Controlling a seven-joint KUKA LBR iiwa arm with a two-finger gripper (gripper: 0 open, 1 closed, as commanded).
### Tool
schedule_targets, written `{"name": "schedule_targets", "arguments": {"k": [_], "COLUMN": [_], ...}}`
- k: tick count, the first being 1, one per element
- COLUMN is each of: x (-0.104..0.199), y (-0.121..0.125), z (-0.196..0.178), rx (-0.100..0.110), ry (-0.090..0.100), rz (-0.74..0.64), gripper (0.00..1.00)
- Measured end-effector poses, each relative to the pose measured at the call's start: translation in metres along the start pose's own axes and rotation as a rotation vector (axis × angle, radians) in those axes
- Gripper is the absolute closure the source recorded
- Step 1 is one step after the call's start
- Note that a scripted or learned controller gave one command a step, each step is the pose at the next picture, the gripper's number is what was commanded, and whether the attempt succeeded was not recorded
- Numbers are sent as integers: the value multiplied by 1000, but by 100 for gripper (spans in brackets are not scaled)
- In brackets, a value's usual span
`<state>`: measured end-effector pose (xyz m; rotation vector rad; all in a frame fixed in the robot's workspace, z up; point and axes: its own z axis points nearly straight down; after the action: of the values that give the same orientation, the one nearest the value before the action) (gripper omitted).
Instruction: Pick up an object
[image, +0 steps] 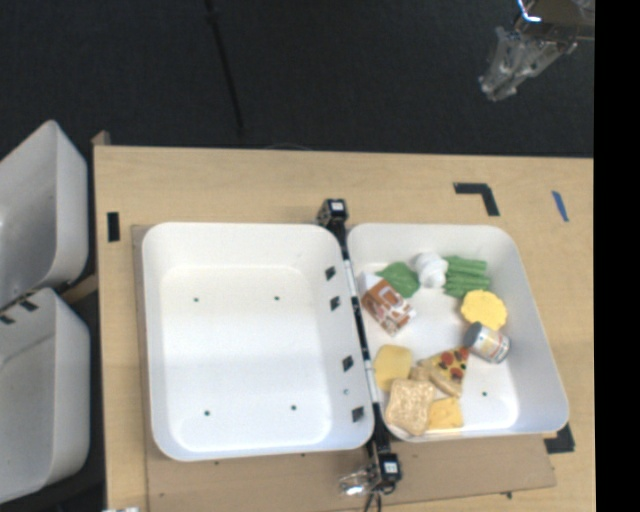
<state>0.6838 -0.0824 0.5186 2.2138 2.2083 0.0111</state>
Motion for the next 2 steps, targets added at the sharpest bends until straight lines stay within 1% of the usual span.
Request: {"name": "schedule_targets", "arguments": {"k": [1,2], "x": [28,16], "y": [3,-10], "z": [117,-30], "rx": [28,-1], "ry": [5,2], "rz": [-6,-8], "gripper": [100,100]}}
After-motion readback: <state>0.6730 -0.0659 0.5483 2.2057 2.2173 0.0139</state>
